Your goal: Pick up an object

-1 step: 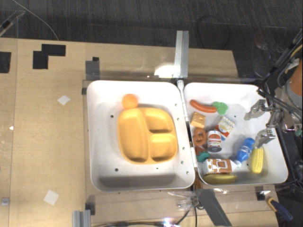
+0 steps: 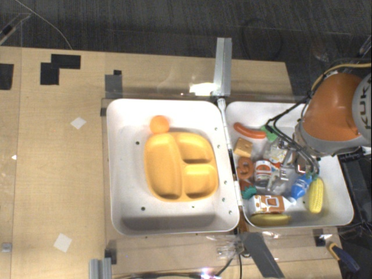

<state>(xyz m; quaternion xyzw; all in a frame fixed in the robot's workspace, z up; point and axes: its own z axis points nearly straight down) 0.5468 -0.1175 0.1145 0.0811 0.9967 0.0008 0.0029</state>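
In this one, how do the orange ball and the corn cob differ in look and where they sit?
The orange ball is round and orange; the corn cob is long and yellow. The ball lies in the left bin, touching the far edge of the yellow divided tray; the cob lies in the right bin, near its right side, among other toy foods. The ball sits far from the gripper; the cob lies close beside it. Both look like toy food.

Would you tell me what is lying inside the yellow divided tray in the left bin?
The yellow tray shows nothing lying in its three compartments. A small orange ball sits just outside its far rim. Whatever lies beneath the tray is covered.
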